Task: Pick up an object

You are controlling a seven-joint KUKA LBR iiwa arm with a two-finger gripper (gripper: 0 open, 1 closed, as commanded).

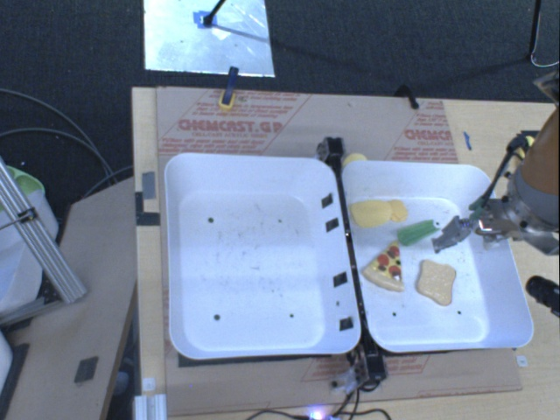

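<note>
Nearest the camera, the front rims of two shallow white bins sit side by side on a pale wooden counter [105,261]. Both are smooth moulded plastic with rounded corners, joined along a dark seam with small black clips. The left bin [254,261] shows only scuffs and a few dark dots on its floor. The right bin [503,322] holds four toy foods: a tan slice of bread [436,282] near its front, a triangular pizza slice [386,268] with red and dark toppings beside it, a glossy green piece [416,232] further in, and a soft yellow lump [378,213] behind that. The gripper [446,236], grey metal, hangs just right of the green piece, above the bread; whether its jaws are parted or closed cannot be told. Beyond the bins, a brown sheet [289,121] carries red print reading CHEMCAST. Farther off, a shiny square plate [208,24] lies on dark carpet.
</note>
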